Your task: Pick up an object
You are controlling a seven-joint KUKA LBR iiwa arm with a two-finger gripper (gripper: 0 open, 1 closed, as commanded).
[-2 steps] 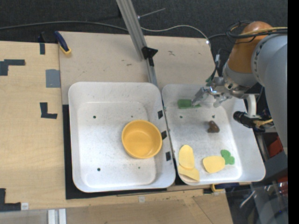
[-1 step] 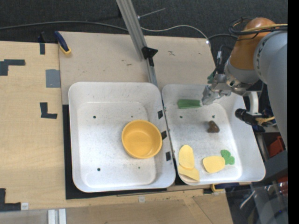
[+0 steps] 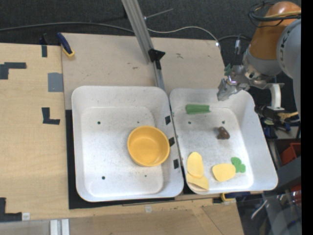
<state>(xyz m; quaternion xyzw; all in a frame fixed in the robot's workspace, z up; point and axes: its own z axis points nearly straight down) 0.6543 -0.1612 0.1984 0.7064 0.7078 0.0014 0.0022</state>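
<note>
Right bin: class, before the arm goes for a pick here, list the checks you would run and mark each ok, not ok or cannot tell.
1. Gripper carries nothing: ok, nothing visible between its tips.
2. Gripper over the right bin: ok, it hovers at the far rim.
3. Green block free of neighbours: ok, it lies alone.
4. Small brown piece free of neighbours: ok.
5. Yellow pieces separated: not ok, two overlap at the near wall.
6. Finger opening: cannot tell.
</note>
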